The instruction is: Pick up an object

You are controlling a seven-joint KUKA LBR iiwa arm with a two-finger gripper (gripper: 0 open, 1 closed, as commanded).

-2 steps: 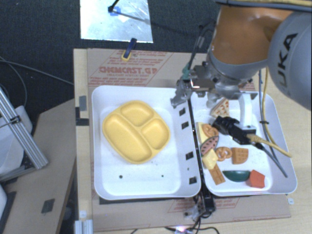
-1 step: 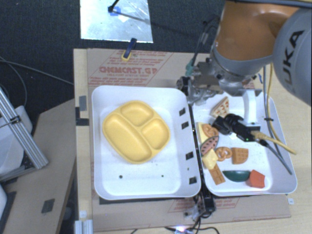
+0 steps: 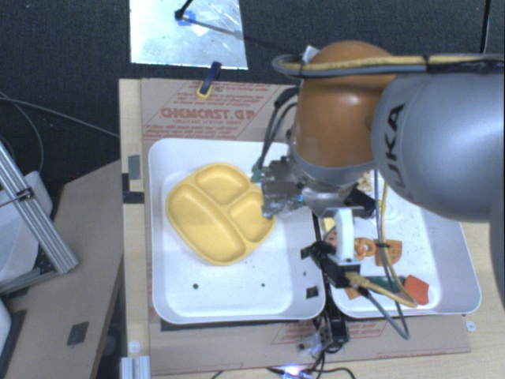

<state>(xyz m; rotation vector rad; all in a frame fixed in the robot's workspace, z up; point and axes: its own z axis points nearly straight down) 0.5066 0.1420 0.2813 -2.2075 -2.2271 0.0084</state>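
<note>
A yellow three-compartment plate [image 3: 217, 212] lies flat in the left white bin [image 3: 229, 298], toward its upper half. My arm reaches in from the right and its orange and grey wrist covers the strip between the two bins. The gripper [image 3: 272, 200] hangs below the wrist at the plate's right edge, right over the plate's smaller right compartment. The wrist hides the gripper's lower end. In the right white bin [image 3: 461, 290] lie small items: an orange piece [image 3: 364, 248], a red-orange piece [image 3: 417, 288] and a dark green thing [image 3: 389, 281].
Cables and a black bracket [image 3: 331, 267] hang from the wrist over the divide between the bins. A cardboard sheet [image 3: 205, 113] lies under both bins, with a yellow and blue tool [image 3: 209, 80] on it. An aluminium frame [image 3: 35, 219] stands at left.
</note>
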